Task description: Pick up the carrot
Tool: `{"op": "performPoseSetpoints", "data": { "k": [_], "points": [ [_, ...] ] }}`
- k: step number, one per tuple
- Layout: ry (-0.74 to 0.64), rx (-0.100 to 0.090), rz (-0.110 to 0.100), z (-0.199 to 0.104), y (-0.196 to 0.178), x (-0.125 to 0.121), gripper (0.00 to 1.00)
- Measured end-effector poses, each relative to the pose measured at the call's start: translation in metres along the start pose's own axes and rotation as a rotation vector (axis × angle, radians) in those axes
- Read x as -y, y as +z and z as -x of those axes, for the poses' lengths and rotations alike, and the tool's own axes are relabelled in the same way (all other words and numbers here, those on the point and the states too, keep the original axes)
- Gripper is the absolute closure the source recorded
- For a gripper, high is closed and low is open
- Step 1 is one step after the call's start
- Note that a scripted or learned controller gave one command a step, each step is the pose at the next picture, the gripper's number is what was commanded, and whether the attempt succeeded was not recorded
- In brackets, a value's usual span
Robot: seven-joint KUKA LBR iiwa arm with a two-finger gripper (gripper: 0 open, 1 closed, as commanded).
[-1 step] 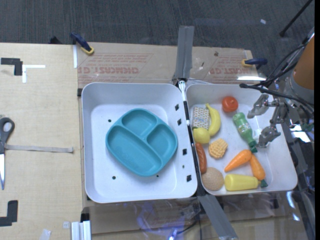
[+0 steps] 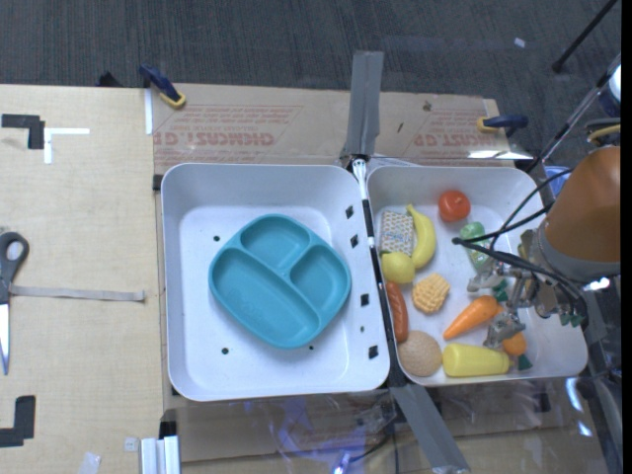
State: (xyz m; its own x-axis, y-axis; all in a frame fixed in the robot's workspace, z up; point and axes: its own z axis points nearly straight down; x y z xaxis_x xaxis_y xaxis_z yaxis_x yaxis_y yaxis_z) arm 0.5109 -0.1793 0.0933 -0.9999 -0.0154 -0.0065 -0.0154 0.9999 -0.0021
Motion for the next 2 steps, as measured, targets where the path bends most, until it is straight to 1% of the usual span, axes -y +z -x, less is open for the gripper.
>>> {"op": "performPoseSetpoints", "data": {
  "k": [1,2],
  "points": [
    [0.022,0.033,-0.005,-0.0169,-0.0073,-0.0436,0.00],
    [0.019,0.025,-0.004,-0.0171,-0.0160,-0.0438,1.00]
  ]
}}
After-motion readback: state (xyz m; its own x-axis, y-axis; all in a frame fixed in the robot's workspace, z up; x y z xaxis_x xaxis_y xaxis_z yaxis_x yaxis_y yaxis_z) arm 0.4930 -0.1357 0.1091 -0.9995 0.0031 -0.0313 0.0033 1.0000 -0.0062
